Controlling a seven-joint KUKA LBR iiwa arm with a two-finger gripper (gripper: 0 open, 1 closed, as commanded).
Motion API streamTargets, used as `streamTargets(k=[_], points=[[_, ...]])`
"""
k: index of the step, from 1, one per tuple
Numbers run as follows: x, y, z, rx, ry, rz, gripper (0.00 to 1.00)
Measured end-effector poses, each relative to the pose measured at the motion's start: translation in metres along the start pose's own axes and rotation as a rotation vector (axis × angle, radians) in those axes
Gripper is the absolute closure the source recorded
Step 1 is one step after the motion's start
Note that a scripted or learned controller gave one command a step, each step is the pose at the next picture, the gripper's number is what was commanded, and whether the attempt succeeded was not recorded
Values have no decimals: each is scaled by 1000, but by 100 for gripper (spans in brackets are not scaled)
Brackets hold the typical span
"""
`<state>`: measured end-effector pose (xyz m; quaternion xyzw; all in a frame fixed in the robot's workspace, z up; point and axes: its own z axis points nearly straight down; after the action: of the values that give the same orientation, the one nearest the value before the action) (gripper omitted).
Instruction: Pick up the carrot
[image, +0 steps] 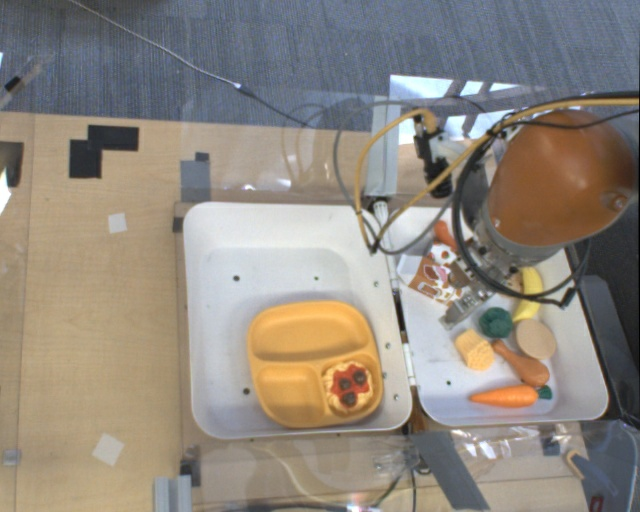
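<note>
Two white bins (200, 330) sit side by side. The left bin holds one yellow plate (300, 345); the right bin holds one carrot (505, 397) among several toy foods. The carrot lies at lower right, well below the gripper (470, 300), apart from it. Finger state: possibly spread, cannot tell.

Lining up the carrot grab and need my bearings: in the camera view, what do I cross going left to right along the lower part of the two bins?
Yellow divided plate → small tart in its lower right compartment → corn piece → carrot, lying flat near the right bin's lower edge.
</note>
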<state>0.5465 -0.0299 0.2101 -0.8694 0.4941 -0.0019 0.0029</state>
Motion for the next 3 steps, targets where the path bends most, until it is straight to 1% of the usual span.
streamTargets(k=[1,2,3], points=[[15,81,87,-10,-6,-62,100],[29,28,24,1,1,-250,100],[76,39,76,-2,-3,-742,100]])
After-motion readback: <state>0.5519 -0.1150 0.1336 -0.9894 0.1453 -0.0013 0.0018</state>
